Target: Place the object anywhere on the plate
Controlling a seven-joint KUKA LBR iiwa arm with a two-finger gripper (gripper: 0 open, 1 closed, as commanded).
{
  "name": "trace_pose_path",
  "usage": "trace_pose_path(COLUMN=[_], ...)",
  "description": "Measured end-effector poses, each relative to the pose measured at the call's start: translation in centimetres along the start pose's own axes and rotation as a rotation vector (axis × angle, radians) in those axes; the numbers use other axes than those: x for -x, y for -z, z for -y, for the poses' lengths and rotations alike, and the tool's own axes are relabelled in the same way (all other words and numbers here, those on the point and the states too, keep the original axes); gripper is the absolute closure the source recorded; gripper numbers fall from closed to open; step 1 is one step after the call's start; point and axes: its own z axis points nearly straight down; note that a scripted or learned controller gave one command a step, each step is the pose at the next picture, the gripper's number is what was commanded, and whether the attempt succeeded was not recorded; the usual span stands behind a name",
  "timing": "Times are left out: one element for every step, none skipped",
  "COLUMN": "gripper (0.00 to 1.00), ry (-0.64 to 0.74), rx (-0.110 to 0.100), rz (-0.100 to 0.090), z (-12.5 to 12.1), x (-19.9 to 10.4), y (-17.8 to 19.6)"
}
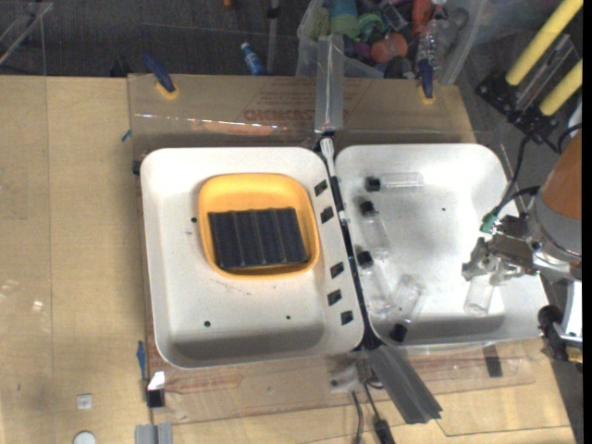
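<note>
Clear plastic vials (393, 296) scattered in right bin (435, 165), none lifted yet; still at the picking step. Claw (487, 268) low near right wall, over one upright vial (478, 296); grip not discernible. Next: secure a slick, round vial, carry left to yellow plate (257, 191) with ribbed dark grate (257, 237)

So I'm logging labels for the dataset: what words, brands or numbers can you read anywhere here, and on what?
None can be read.
Cardboard sheet behind the bins: faint reddish print, too blurred to read.
Orange plate, dark ridged object on it, and the clear vials in the right bin: no text visible.
Gripper: no marking legible.
</note>
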Motion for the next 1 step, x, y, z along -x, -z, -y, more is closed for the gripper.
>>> trace_pose_path(gripper=[1.0], ry=[0.149], rx=[0.002], rz=[0.001], z=[-7.52], x=[-1.71], y=[-2.53])
